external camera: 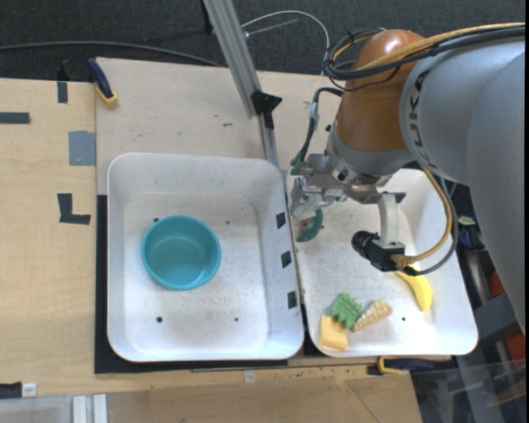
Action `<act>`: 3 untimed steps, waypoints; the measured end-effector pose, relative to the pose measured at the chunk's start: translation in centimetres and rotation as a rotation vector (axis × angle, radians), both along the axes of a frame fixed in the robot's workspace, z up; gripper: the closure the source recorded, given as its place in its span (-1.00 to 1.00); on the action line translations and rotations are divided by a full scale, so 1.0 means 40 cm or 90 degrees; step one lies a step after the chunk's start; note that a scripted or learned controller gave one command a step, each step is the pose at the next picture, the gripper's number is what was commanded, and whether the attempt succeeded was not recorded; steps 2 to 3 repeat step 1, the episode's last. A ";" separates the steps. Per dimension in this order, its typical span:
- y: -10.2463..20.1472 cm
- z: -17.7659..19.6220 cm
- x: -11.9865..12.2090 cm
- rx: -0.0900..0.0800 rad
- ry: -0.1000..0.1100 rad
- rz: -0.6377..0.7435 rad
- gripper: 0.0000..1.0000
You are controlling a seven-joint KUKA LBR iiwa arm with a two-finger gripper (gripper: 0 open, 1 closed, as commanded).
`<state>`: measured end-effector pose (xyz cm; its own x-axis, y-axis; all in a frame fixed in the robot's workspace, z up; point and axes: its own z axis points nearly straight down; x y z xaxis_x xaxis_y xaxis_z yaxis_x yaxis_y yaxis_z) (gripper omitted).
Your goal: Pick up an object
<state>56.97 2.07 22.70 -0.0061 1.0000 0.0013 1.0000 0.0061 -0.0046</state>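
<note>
The likeliest target is a small dark green thing [310,227] lying at the left edge of the right bin [441,346], hard against the wall that divides the two bins. It is too small and too shadowed to name. The gripper [307,208] hangs directly over it, pointing down, which suggests a grasp here; whether the tips touch the thing, and whether the gripper is apart or together, I cannot tell, since the wrist hides much of it. A thing so close to the wall leaves little room on that side, so a slip seems a fair risk.

The other candidates sit together near the front edge of the right bin: a green piece [344,307], a yellow block [332,334] at the front left corner, touching or nearly touching the green one, and a tan cone-like piece [372,315] just beside them. A banana [416,290] lies nearer the right edge, apart from that cluster. All lie flat and loose, clear of the arm.

In the left bin [123,324] a blue bowl [181,252] stands upright left of centre, well apart from the gripper.
</note>
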 end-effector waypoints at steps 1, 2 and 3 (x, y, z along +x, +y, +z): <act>0.153 0.010 -0.030 0.001 -0.001 0.002 1.00; 0.153 0.010 -0.030 0.001 -0.001 0.002 1.00; 0.153 0.010 -0.030 0.001 -0.001 0.002 1.00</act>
